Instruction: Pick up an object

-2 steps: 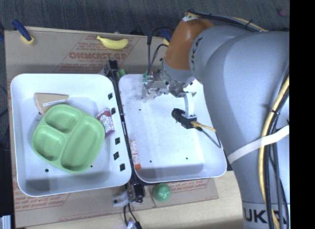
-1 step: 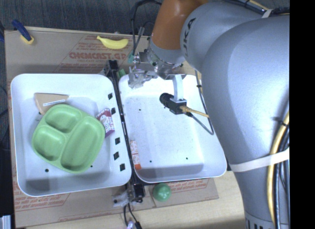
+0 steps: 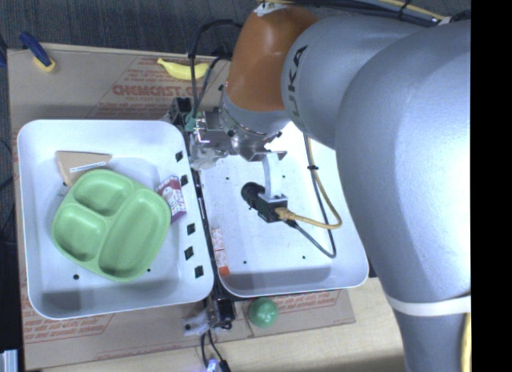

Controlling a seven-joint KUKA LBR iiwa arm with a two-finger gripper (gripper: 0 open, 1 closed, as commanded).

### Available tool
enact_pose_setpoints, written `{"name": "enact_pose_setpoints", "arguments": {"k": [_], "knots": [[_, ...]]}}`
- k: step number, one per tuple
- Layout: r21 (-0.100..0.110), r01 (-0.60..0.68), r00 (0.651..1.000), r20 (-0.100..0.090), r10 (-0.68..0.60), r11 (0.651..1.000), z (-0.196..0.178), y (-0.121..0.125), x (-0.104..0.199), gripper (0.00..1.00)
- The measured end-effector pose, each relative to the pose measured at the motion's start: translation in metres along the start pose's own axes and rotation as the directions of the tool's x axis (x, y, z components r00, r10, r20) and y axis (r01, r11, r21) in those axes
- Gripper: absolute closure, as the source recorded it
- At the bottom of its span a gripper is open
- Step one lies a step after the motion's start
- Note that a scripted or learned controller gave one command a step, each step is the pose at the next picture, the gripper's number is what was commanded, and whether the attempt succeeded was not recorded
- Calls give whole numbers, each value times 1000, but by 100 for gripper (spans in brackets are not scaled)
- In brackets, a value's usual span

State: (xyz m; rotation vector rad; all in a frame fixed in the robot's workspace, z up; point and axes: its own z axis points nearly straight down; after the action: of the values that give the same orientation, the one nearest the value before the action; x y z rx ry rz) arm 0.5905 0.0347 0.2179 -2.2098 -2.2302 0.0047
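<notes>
Arm (image 3: 376, 106) sweeps in from the right, grey bulk and orange band (image 3: 264, 50) bent over the right bin (image 3: 280, 278), hand (image 3: 210, 142) down at its far-left corner by the divider (whether it is spread or pressed together, I cannot tell). Left bin (image 3: 32, 226) holds a smooth green divided plate (image 3: 110, 222), a tan wedge (image 3: 80, 162) beyond it and a small maroon packet (image 3: 172, 197) at its right. Green ball (image 3: 262, 312) sits on the tabletop, near side.
</notes>
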Motion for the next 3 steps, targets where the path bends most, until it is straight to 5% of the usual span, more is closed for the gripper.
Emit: {"name": "enact_pose_setpoints", "arguments": {"k": [2, 3], "knots": [[0, -3, 1000, 1, 3, 1000, -9, -114, 22, 100], [-1, -3, 1000, 1, 3, 1000, -9, -114, 22, 0]]}}
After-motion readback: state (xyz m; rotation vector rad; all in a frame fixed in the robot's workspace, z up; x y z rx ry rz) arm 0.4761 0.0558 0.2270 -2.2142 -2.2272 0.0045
